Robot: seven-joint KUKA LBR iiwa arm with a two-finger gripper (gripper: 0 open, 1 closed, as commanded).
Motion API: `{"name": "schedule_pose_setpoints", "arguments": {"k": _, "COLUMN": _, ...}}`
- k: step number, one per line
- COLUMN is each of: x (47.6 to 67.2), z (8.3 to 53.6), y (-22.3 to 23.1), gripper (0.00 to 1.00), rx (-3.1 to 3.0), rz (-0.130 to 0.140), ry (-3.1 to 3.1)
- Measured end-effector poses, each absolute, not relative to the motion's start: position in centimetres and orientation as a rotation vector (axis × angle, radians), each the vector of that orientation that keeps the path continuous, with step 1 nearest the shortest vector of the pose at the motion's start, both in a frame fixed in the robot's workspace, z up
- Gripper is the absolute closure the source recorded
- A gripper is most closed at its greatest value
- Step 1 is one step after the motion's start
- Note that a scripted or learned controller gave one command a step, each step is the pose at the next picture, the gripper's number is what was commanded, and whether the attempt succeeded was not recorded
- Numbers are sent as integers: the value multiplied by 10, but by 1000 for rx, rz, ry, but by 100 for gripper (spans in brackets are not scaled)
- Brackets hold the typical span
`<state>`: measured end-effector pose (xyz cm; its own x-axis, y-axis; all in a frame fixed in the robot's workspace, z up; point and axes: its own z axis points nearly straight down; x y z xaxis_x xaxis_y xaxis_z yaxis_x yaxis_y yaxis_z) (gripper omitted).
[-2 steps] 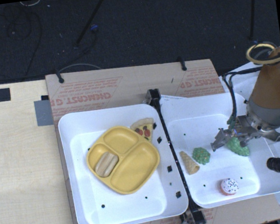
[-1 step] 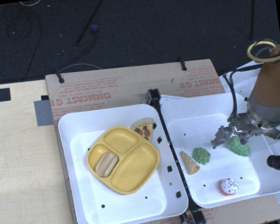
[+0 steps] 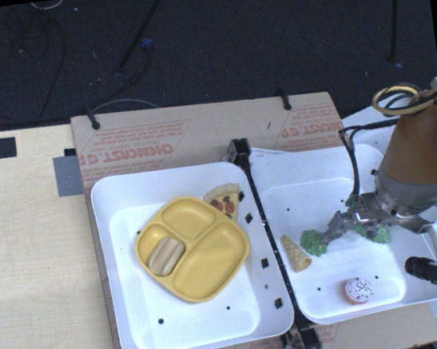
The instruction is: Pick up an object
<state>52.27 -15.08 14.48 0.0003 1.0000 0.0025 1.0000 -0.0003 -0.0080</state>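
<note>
Down in the right bin (image 3: 364,173) the gripper (image 3: 329,232) reaches leftward, its tip right beside a green toy (image 3: 314,242), perhaps broccoli. Whether the fingers are wide, narrow or closed on that toy I cannot tell; the dark metal tip and the green merge at this size, and nothing shows plainly between the fingers. A second green patch (image 3: 378,233) lies under the wrist, farther to the right of the green toy; what it is stays unclear.

Just left of the green toy, almost touching it, lies a tan cone (image 3: 296,252) with its point toward the back of the bin. Nearer the front wall than the green toy, and somewhat to its right, sits a pink-and-white ball (image 3: 357,290) with dark speckles, well apart from the gripper. Nothing lies between the gripper and the green toy.

Across the black divider (image 3: 266,235), well left of the green toy, the left bin (image 3: 132,303) holds one yellow divided plate (image 3: 205,252) with one brown bread-like piece (image 3: 164,255) in its left compartment. One pizza slice (image 3: 223,199) lies at the plate's back rim, tucked partly under it.

By count: two bins, one plate, one bread piece, one pizza slice, one cone, one ball, two green patches.
</note>
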Motion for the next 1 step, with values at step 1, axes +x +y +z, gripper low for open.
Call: {"name": "schedule_pose_setpoints", "arguments": {"k": 1, "x": 522, "z": 93, "y": -151, "gripper": 0, "rx": -2218, "rz": 5, "ry": -2216}}
